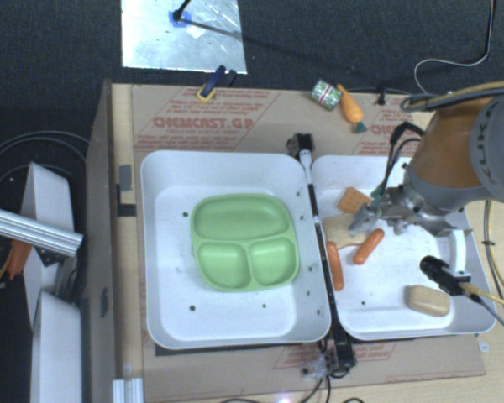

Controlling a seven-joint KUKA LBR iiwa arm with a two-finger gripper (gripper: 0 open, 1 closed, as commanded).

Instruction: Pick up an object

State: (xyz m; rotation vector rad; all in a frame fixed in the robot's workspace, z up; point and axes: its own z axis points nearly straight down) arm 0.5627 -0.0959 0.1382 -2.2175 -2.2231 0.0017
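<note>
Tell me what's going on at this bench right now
A grey and orange robot arm reaches in from the right over the right bin, its gripper low among toy food. An orange carrot piece lies just below it, a tan cracker-like piece just above, a sausage by the divider and a beige block near the front. Nothing is visibly held. The left bin holds a green divided plate.

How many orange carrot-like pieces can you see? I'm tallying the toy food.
3. One orange carrot with a green tip lies on the cardboard behind the bins; two orange sticks lie in the right white bin. The arm may hide more.
</note>
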